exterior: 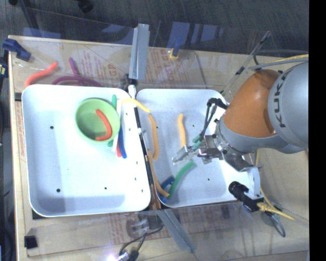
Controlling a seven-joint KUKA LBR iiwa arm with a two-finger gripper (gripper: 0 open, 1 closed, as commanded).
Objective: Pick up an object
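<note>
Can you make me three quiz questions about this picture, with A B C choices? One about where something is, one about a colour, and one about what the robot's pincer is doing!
1. Where is the green bowl?
A. in the left bin
B. in the right bin
C. on the floor

2. What colour is the curved piece lying inside the bowl?
A. blue
B. red-orange
C. black

3. Where is the pincer now?
A. above the bowl
B. outside both bins
C. low over the right bin

Answers:
1 A, since the bowl sits toward the back of the left bin.
2 B, the piece shows red-orange against the green.
3 C, the pincer hangs over the right bin's middle, just above the green tube.
</note>
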